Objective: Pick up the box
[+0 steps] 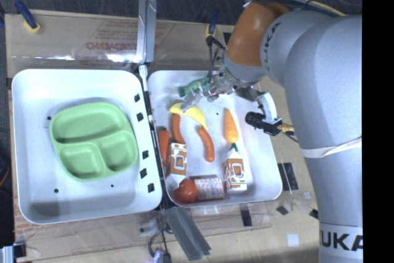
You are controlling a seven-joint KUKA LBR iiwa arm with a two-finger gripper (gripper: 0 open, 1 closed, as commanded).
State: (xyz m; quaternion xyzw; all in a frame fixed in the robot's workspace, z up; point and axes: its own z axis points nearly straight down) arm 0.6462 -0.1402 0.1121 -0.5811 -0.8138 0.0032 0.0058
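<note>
The grey arm (320, 101) bulks largest, closest to the lens, reaching in from the right over the right bin (271, 185). Its gripper (206, 90) hangs low at that bin's far side, above a banana (192, 114); whether it is spread or pressed together cannot be told, and nothing shows in its grasp. The box (236, 174) lies at the near right of the bin, well apart from the gripper, nearer and a little right, its long axis running near-to-far. A similar carton (177, 160) lies at near left.
</note>
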